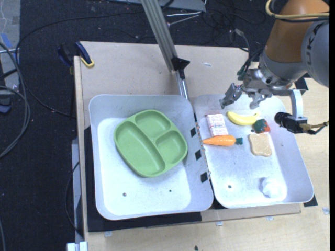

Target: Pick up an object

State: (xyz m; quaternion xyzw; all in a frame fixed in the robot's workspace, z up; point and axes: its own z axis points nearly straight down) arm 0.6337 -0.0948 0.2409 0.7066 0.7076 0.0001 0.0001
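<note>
Claw (242,99) open, empty — just above banana (243,118), carton (215,124) and carrot (220,140) nearby.

The right bin's (293,163) far half is crowded by a banana (243,118), carton (215,124), carrot (220,140) and bread slice (260,145), while open floor is left along its near edge beside a white lump (271,187).

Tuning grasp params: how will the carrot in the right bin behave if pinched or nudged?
The carrot looks like smooth toy plastic, so probably stiff and light. Its tapered round shape may roll or pivot when nudged, and could slip from a pinch. It lies beside the small box, which leaves little finger room on that side.
</note>
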